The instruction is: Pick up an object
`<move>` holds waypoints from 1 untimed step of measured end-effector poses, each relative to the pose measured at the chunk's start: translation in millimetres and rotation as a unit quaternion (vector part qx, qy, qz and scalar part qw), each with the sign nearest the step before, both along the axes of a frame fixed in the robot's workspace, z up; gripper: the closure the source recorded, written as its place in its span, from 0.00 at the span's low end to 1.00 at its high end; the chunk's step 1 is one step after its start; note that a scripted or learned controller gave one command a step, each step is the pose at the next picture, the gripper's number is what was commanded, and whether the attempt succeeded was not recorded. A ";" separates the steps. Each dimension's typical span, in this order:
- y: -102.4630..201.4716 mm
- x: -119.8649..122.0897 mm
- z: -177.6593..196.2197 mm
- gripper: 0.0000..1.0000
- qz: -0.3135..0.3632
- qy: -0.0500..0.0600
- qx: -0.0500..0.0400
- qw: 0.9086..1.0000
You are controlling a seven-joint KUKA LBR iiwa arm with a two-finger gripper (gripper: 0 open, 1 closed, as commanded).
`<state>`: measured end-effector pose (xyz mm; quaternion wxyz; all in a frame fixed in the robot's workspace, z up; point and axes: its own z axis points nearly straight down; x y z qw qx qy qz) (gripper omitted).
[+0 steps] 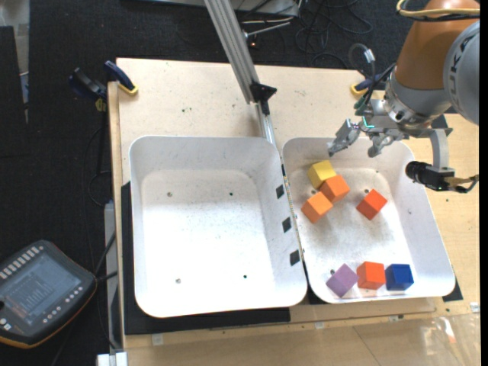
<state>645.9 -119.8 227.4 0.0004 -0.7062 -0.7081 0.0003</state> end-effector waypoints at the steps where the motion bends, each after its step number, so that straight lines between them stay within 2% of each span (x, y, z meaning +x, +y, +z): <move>1: -0.5 -1.8 -43.2 0.00 -0.001 0.002 0.000 1.000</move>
